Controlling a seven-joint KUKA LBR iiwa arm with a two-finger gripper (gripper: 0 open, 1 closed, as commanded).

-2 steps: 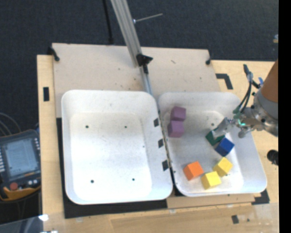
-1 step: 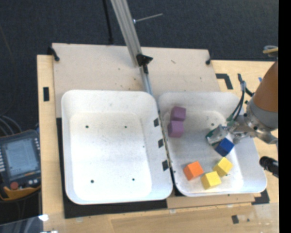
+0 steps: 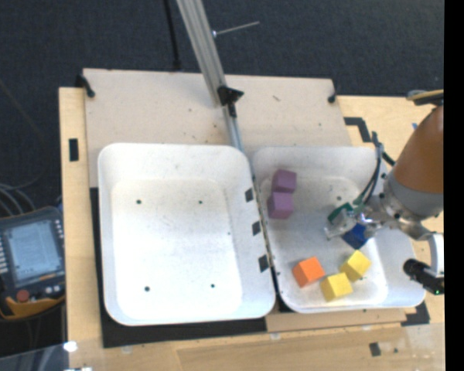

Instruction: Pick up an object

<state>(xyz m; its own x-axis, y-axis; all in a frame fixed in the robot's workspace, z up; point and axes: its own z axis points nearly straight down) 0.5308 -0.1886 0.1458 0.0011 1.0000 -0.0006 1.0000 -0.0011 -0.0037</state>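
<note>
In the camera view the claw (image 3: pixel 346 224) hangs low in the right bin (image 3: pixel 317 165), just over a blue block (image 3: pixel 357 236); I cannot tell how it is set or whether it grips anything. A sound pick would mean centring squarely on that block, clear of the yellow blocks (image 3: pixel 356 264) nearby, before lifting straight up.

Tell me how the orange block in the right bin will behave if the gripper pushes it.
The orange block looks cube-shaped with flat faces, so it would probably slide rather than roll. It seems small and light, likely shifting easily on the smooth white bin. A yellow block sits close and may get bumped.
</note>
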